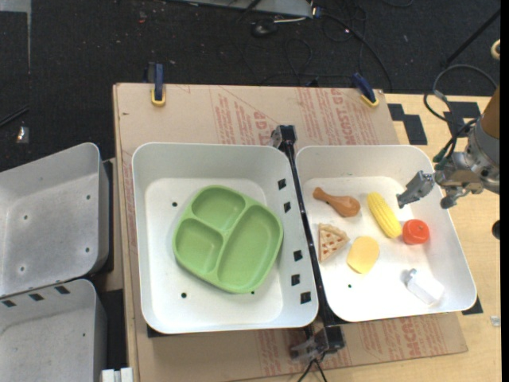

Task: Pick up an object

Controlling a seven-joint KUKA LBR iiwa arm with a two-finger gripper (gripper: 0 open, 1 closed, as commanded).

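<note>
The right bin (457,245) holds several toy foods. A brown drumstick (338,201) lies at its back left, with a yellow corn cob (384,215) to its right. A red tomato (415,231) sits beside the cob. A pizza slice (332,241) and a yellow round piece (363,255) lie nearer the front, and a white bottle (421,285) rests at the front right. My gripper (428,196) hangs over the bin's back right, just above the tomato and the cob. It is open, with nothing between its fingers.
A green divided plate (229,237) lies in the left bin (151,213). A black divider (298,213) runs between the bins. Grey metal trays (48,205) stand off the bench's left side. Cables hang by the arm at the right.
</note>
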